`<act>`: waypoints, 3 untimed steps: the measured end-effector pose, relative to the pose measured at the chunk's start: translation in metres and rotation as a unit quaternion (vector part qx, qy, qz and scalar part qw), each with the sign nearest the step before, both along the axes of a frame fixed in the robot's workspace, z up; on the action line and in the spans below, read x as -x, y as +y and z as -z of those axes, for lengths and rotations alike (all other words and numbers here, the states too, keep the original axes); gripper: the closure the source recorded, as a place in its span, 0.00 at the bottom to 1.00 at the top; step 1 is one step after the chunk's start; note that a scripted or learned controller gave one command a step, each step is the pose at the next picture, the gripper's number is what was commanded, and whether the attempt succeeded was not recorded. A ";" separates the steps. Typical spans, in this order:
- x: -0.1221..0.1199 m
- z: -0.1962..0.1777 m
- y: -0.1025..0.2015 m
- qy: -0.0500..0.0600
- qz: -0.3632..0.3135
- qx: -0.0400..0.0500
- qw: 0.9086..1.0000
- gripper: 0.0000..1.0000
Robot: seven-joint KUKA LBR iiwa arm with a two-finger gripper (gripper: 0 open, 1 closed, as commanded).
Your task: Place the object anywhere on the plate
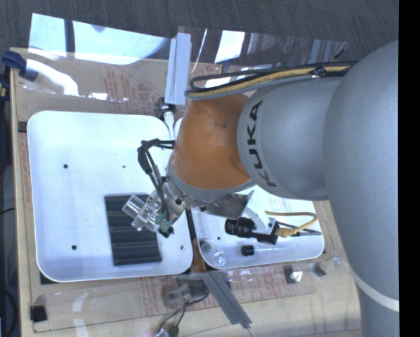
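Grey arm [315, 132] w/ KUKA lettering, fingers [144, 216] over blk ribbed slab [129, 243], grip can't tell

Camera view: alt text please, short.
The grey KUKA arm with an orange band reaches in from the right, its gripper over the right edge of a flat black ribbed rectangular plate in the left shallow white bin.

Two white bins [69, 139], one black ribbed plate [129, 241], one arm [301, 132].
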State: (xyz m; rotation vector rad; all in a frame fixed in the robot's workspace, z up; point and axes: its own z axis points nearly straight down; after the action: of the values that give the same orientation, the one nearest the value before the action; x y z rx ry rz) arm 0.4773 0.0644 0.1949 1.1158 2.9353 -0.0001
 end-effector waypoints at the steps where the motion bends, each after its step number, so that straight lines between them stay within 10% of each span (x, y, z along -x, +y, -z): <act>1: 0.002 0.104 0.061 0.003 0.098 0.000 0.995 1.00; 2: 0.003 0.103 0.136 0.002 0.249 0.000 0.968 1.00; 3: 0.002 0.103 0.136 0.002 0.250 0.000 0.968 0.00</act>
State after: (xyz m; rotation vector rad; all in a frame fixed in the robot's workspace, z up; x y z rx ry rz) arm 0.4750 0.1999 0.0916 1.8152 2.5672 -0.0025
